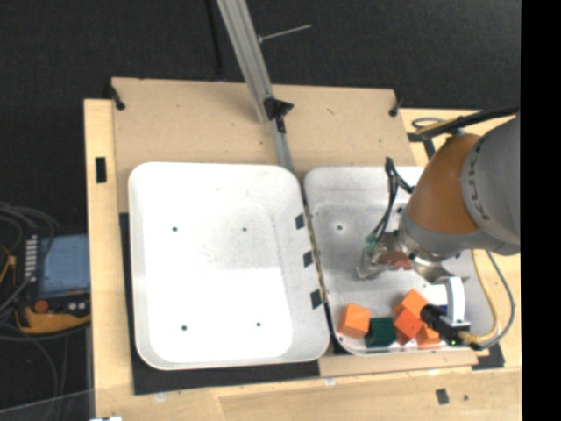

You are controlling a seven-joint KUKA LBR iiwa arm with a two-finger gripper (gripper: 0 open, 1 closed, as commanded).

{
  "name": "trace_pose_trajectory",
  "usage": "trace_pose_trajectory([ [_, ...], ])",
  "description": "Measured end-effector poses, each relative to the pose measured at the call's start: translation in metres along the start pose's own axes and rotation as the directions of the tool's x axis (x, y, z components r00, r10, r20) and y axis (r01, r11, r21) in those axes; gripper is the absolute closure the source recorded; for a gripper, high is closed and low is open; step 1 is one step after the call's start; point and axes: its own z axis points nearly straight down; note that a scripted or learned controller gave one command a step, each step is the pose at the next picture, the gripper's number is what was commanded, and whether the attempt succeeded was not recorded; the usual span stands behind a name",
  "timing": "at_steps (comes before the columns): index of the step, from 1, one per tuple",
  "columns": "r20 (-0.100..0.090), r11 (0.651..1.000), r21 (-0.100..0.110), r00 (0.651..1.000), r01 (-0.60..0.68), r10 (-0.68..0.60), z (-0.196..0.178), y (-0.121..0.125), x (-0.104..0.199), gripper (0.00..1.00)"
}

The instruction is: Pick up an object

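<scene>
Over the middle of the right bin (pixel 337 202) hangs the gripper (pixel 377 263), low above the white floor, wrist with its orange band (pixel 443 202) bulking in from the right edge. Too blurred and small to tell its state — cannot tell whether anything is caught there, and nothing recognisable as an object shows at its tip. Judged from that, not yet done: no pick confirmed, the whole grasp and lift apparently left. Down along the near edge of that same bin sit the candidates, clustered toward its near right corner: an orange block (pixel 354 319) nearest the divide between the bins, a dark green block (pixel 381 331) just beside it and seemingly touching, then another orange block (pixel 410 310) with a smaller orange piece (pixel 429 338) tucked by the rim, partly hidden behind a white-and-black fitting on the arm (pixel 453 301). All of them near the gripper but apart from it, toward the near edge. Probably awkward — blocks crowded together and pressed against the bin wall, little room for a clean approach, with the arm's own cabling (pixel 389 202) dangling close by. Beside it, the left bin (pixel 219 257), white floor speckled with a few dark dots. Beyond the far edge of the bins, a slanted metal rail (pixel 250 51) crossing the bench (pixel 210 117); off the bench's left edge, a blue-screened control pendant (pixel 60 274) with cables on the dark floor.
</scene>
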Motion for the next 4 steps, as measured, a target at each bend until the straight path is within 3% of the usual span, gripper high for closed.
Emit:
trace_pose_trajectory([
  [3, 0.001, 1.0, -0.002, 1.0, 0.018, -0.018, -0.161, 0.004, 0.0, 1.0],
  [4, 0.001, 1.0, 0.003, 1.0, 0.018, -0.018, -0.158, 0.025, 0.038, 1.0],
])
